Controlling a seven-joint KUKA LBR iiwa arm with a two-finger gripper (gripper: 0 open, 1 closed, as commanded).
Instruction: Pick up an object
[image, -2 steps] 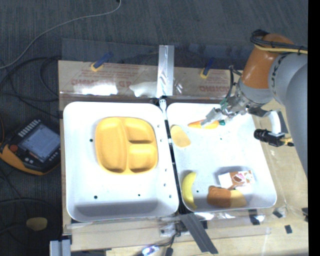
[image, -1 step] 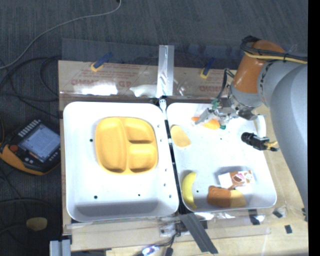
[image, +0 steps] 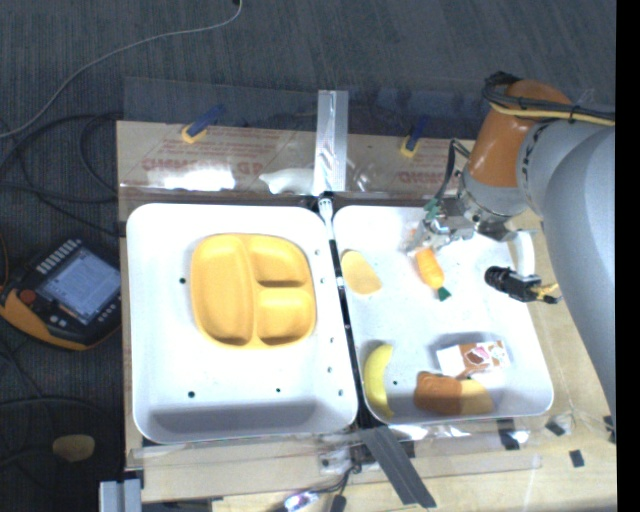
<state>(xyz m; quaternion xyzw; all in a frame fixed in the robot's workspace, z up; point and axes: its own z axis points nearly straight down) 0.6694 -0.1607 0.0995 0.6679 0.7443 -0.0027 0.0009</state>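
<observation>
So I've got the gripper (image: 437, 226) sitting low at the back of the right bin (image: 535, 345), just above the carrot (image: 430, 270), which lies on the bin floor near the pale potato-looking piece (image: 361, 272). Honestly can't tell how the hand stands or whether it grips anything. I'd centre over the carrot's middle, line up across its width, then drop straight down before squeezing, so it doesn't skid.

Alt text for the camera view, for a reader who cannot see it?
The gripper hangs over the right bin just above a toy carrot; a banana, bread and small carton lie nearer. The left bin holds a yellow divided tray.
</observation>
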